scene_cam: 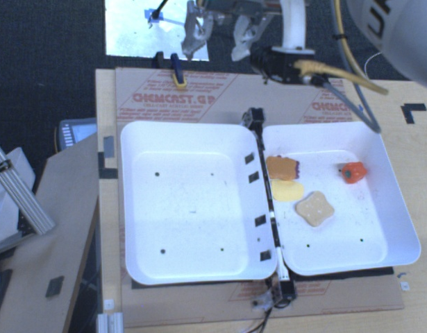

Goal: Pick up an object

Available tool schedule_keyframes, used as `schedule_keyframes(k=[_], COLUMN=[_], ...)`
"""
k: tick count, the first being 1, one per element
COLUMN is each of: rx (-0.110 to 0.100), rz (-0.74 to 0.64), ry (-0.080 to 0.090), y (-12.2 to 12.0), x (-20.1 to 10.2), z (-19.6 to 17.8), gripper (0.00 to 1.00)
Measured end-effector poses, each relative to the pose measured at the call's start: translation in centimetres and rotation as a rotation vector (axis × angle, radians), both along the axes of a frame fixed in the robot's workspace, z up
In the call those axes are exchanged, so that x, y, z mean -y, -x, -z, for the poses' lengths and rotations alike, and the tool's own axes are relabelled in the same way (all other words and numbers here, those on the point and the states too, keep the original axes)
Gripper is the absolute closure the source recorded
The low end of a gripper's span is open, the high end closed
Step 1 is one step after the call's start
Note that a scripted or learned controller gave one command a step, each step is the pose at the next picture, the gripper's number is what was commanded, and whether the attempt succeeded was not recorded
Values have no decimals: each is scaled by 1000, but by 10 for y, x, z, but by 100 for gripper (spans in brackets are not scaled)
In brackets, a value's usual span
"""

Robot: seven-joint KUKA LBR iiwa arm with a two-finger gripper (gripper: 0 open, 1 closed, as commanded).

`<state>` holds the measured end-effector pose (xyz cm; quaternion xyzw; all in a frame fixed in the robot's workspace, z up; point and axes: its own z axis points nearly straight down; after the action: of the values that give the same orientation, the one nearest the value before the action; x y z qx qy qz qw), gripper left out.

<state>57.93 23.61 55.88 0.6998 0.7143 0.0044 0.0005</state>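
Together, toast [314,209], cheese [287,191] and tomato [352,173] lie in the right bin [397,238].

The arm enters from the upper right of the frame, where a broad pale-grey link with dark lettering fills the corner. A white wrist section [294,19] stands upright near the top centre, ending in a dark fitting from which yellow and grey cables trail off toward the right. The hand [219,37] sits at the top centre of the frame, raised high, its two metal fingers [194,37] pointing downward and spread well apart, with nothing between them.
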Motion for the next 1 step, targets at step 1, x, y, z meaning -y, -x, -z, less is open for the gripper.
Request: schedule_keyframes(k=[1], rx=[2], rz=[-4], ry=[-2], y=[0], x=[-1], z=[-11], gripper=[100])
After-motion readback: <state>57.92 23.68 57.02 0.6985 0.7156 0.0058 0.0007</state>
